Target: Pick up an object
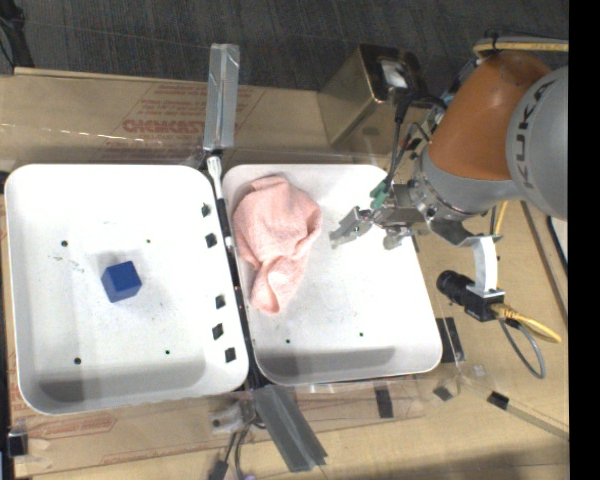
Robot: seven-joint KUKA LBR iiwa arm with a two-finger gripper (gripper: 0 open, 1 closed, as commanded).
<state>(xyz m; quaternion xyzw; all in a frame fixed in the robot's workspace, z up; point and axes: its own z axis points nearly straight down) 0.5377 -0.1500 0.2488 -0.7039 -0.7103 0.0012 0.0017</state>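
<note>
Pink cloth [275, 238] and blue cube [121, 280] are the two loose things, one to each bin; around them, from the largest down, the scene runs as follows. Brown cardboard [80, 113] with red print covers the bench and shows above and beside the bins; on it the left bin [130, 353] and the right bin [365, 313] sit side by side, their inner rims touching along the middle. The arm [560, 138] comes in from the right, grey, with its orange band [485, 118] above the right bin's upper right corner; its wrist slants down and to the left over that bin. The cloth lies crumpled against the right bin's left wall, in the upper left part of the bin, broad at the top and narrowing to a tail towards the middle of the wall; the rest of that bin's floor is bare white. A tan box [355, 93] stands on the cardboard just behind the right bin; a grey metal bar [223, 93] rises from the seam between the two bins. The gripper [342, 230] hangs over the right bin just beside the cloth's right edge, apart from it, with nothing seen in its grasp; whether it is spread or closed I cannot tell. The cube rests alone in the left bin, left of its middle, well apart from every wall.
</note>
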